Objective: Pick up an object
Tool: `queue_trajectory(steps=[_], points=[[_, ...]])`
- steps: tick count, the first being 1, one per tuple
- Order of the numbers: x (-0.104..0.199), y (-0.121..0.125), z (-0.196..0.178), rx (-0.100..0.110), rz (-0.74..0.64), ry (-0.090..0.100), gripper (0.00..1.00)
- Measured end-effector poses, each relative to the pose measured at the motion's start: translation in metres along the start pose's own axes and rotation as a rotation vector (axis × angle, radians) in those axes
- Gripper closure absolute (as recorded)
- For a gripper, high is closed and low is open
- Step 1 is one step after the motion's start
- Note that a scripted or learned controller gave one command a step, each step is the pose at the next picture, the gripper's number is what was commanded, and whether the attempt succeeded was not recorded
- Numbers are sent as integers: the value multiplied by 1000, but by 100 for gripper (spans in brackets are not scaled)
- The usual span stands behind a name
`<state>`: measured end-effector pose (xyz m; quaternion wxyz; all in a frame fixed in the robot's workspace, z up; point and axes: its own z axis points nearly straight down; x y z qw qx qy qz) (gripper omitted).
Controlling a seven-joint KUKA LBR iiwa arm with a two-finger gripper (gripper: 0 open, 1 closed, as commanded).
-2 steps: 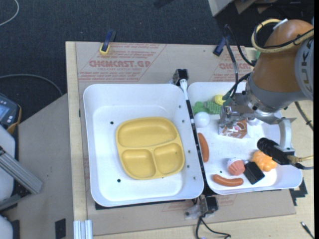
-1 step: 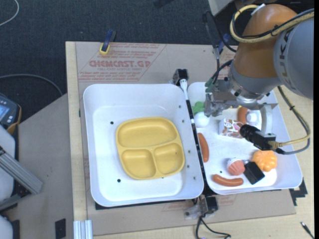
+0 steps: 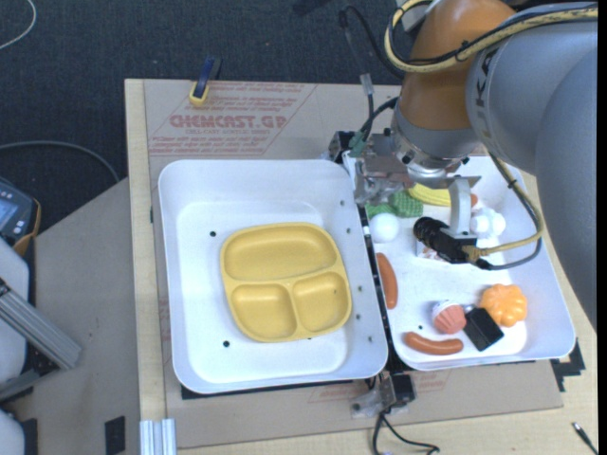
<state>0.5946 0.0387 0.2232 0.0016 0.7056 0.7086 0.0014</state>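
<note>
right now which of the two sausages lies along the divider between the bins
The upper sausage, lying lengthwise beside the divider, below the white ball. The other sausage lies crosswise near the right bin's front edge.

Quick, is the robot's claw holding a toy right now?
Gripper: low over the right bin's back corner, beside the white ball; whether it's open, closed or holding something cannot be told.

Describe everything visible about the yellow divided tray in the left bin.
The yellow tray looks like matte moulded plastic, a rounded rectangle with a raised rim. It has three compartments: one wide section along its far side and two smaller ones nearer the camera. It lies flat and right side up on the floor of the left bin, turned a little askew to the bin's walls. Nothing sits in its compartments and nothing else touches it.
</note>
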Motion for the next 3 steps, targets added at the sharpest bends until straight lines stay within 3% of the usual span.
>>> queue_trajectory(steps=[1, 2, 3], points=[[40, 34, -9, -1, -1, 2, 100], [44, 30, 9, 9, 4, 0, 100], [50, 33, 6, 2, 4, 0, 100]])
